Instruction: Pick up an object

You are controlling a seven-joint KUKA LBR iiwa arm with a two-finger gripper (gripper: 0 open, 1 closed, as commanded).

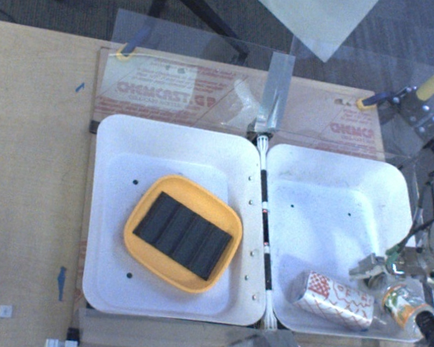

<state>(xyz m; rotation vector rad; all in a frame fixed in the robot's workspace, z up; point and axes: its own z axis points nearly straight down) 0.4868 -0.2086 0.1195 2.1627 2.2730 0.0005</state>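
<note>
down at the front of the right bin lies a white can with red print, on its side, close to the front wall. just right of it sits a small green-and-orange object in the bin's front right corner. the gripper hangs low over that corner, just above the can's right end, touching nothing i can make out; whether it is spread or closed, cannot tell. over in the left bin, a yellow tray with a dark ribbed insert rests tilted near the middle. both bins sit on the tabletop.
</note>
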